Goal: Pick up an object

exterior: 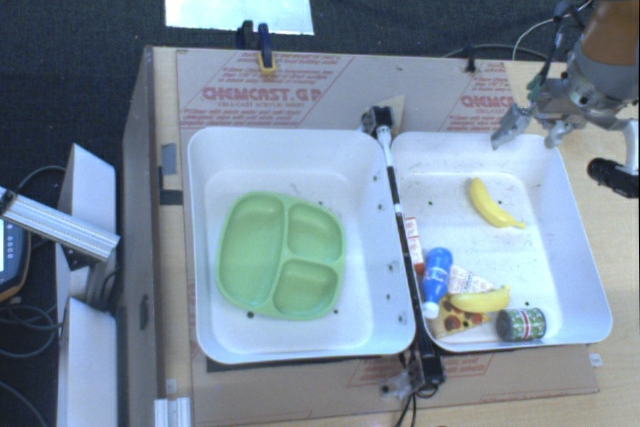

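Can (521, 323) and 2 bananas (495, 203) share right bin (575, 215).

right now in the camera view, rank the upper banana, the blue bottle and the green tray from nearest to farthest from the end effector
From the end effector above the right bin's far edge:
1. Upper banana, in the right bin's far half.
2. Blue bottle, by the right bin's left wall.
3. Green tray, in the left bin.

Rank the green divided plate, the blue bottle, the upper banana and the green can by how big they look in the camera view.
Largest to smallest:
1. green divided plate
2. upper banana
3. blue bottle, looking close to the banana, so that order is unsure
4. green can
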`<state>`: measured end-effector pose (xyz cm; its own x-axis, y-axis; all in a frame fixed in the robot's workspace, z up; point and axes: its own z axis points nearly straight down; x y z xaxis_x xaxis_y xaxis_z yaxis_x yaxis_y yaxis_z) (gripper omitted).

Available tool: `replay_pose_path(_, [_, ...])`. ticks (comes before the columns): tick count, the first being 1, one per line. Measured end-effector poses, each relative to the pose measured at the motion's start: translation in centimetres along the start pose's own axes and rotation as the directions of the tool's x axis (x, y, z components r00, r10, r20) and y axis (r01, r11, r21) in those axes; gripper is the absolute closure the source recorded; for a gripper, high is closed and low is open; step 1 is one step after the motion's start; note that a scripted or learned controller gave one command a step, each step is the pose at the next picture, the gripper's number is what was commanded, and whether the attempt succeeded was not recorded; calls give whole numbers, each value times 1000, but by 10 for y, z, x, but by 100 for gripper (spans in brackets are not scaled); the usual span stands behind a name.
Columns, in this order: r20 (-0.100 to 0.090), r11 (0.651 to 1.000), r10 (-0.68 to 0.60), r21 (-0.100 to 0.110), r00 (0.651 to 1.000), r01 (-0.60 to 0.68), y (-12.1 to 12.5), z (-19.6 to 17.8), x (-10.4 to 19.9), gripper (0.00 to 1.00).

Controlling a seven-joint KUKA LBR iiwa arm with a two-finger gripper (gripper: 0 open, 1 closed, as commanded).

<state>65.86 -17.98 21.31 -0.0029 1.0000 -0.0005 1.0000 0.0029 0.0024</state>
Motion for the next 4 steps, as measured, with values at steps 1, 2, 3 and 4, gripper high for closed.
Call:
replay_pose_path(1, [1,1000,-2,1,1000,2,10,60,-2,0])
replay_pose_path(2, [-1,1000,1,1,1000,-1,-8,120,7,0])
replay_pose_path(3, [1,1000,-1,-4,1000,1,-6,108,7,100])
replay_pose_path(4, [1,1000,-1,-3,1000,1,-7,108,7,0])
